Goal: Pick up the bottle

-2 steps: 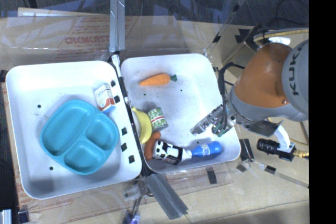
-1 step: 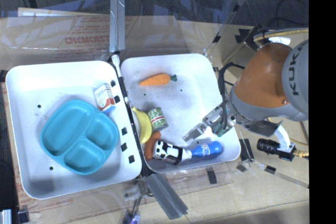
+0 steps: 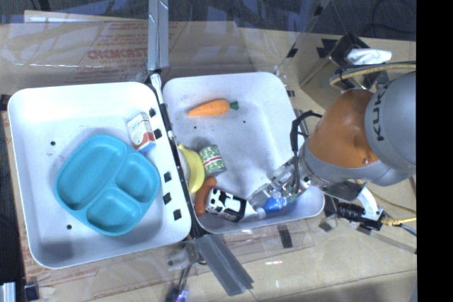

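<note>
Bottle (image 3: 272,206) lying flat in right bin (image 3: 248,85), near front-right corner. Gripper (image 3: 283,189) directly over it; fingers' state cannot be told. Probably light, smooth, prone to roll; best pinched across mid-body.

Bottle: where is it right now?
The bottle lies in the right bin, at its near right corner, right under the gripper. The black-and-white cow-patterned toy sits just to its left.
</note>
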{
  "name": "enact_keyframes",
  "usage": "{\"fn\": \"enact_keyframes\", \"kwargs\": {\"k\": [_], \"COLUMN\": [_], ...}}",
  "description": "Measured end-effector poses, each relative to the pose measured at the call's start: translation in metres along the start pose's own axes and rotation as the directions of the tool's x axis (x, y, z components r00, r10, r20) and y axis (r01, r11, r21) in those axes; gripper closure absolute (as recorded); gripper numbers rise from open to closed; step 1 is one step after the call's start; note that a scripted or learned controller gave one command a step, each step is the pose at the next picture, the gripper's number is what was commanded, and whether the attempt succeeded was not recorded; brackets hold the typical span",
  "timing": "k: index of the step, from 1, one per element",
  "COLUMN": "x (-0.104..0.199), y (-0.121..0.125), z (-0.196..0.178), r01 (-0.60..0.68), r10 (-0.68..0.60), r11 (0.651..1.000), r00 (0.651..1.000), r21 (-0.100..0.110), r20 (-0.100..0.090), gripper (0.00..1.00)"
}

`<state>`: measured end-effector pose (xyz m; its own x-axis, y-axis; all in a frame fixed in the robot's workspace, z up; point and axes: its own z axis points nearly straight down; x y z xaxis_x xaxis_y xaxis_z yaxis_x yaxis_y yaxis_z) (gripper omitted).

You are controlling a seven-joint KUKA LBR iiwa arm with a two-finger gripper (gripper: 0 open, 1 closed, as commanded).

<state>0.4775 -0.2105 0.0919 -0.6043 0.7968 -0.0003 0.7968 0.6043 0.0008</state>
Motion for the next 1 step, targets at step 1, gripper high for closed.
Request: {"fn": "enact_keyframes", "kwargs": {"k": [1], "x": [0.0001], "y": [0.0000], "z": [0.0000], "r01": [0.000], "r10": [0.000], "r11": [1.000], "r00": [1.000], "r21": [0.000], "r20": [0.000], "gripper": [0.00]}}
